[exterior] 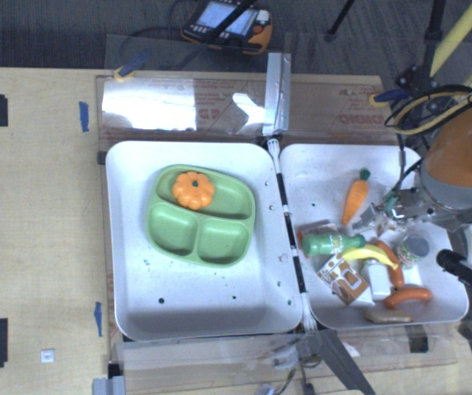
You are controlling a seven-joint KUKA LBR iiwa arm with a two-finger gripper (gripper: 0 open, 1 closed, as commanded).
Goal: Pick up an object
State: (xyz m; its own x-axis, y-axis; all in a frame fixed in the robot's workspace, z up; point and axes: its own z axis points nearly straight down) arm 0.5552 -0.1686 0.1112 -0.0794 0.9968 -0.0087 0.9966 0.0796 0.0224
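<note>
Beside your gripper (394,210), whose grip state you cannot tell, the right bin (318,164) crowds carrot (355,201), banana (370,254), bottle (328,243); pumpkin (193,190) sits on the left tray (219,241).

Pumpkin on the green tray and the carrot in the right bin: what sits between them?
Camera view: the green tray's rim, bare white floor of the left bin, then the bins' meeting walls between pumpkin and carrot.

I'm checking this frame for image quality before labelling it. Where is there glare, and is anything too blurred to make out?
Camera view: strong glare on the clear sheet behind the left bin; the heap in the right bin is soft, though the carrot and banana read; the pumpkin on the green plate is sharp.
</note>
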